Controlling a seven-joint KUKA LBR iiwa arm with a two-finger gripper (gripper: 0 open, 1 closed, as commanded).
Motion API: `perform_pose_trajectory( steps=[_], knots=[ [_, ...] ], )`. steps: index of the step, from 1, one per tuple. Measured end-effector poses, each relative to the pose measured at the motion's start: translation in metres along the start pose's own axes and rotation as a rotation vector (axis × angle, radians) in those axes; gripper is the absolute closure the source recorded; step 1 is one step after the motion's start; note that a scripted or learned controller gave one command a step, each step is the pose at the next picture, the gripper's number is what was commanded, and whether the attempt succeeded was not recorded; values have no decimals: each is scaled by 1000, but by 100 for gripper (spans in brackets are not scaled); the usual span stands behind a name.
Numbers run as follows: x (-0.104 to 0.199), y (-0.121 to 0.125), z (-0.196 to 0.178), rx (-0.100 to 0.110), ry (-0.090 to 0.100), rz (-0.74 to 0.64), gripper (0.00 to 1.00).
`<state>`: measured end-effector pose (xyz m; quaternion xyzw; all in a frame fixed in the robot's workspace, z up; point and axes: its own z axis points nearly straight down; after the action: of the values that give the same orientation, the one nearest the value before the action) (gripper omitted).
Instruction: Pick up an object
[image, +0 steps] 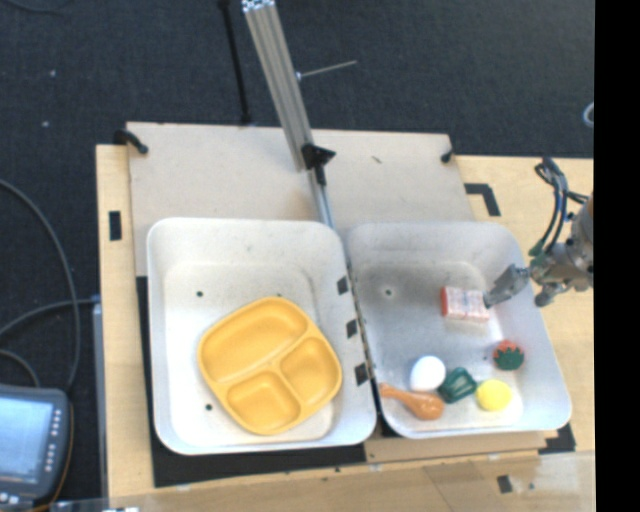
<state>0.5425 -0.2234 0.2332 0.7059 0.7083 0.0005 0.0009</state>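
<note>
gripper (522, 288) sits over the right bin (400, 250), close to its right wall; two fingers read as spread, one dark finger reaching toward the bin's middle, nothing between them; nearest candidate is the small pink-and-white box (467, 305), just beside the fingertip on the side toward the bin's centre and a touch toward the front edge; box looks roughly square-ish, long axis slightly along the left-right line of the bin, hard to be sure; so my read: the move is a short shift inward plus descent, not a long reach

other things cluster at the bin's front edge: red-and-green piece (509, 355) near the right wall, yellow ball (493, 395) and dark green piece (458, 384) toward the front right corner, white ball (427, 373) beside them, orange spoon-like thing (412, 401) along the front wall; all apart from the box, so no crowding around it

left bin (180, 250) carries a yellow divided tray (268, 363), well apart from the gripper; risk, I'd judge: fingertip nudging the box aside instead of straddling it
</note>
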Motion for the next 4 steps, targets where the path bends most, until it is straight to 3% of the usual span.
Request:
perform_pose_trajectory(
  steps=[1,3,4],
  knots=[
    [0,0,0,0,0,0,0],
    [-2,1,106,6,-1,4,0],
    [-3,1,134,3,-2,5,0]
  ],
)
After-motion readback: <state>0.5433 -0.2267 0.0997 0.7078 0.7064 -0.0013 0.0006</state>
